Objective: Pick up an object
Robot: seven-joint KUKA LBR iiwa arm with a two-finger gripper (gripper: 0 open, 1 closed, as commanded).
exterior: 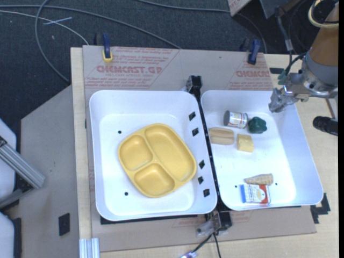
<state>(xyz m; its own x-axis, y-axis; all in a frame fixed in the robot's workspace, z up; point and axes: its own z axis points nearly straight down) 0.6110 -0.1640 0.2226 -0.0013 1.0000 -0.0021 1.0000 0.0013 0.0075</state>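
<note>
two white bins point(102, 144), one yellow tray point(156, 159), six small objects point(245, 143)

Dark carpet floor point(161, 15), loose grey cables point(59, 9), cardboard-topped bench point(134, 63)

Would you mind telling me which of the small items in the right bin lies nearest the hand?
The dark green lump, at the bin's far side beside the small can. It lies closest to the hand; the tan, yellow and boxed pieces sit farther down the bin.

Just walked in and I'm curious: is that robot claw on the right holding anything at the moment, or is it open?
Gripper: cannot be told from this view; it sits above the upper right edge of the right white bin, with nothing seen in it.
</note>
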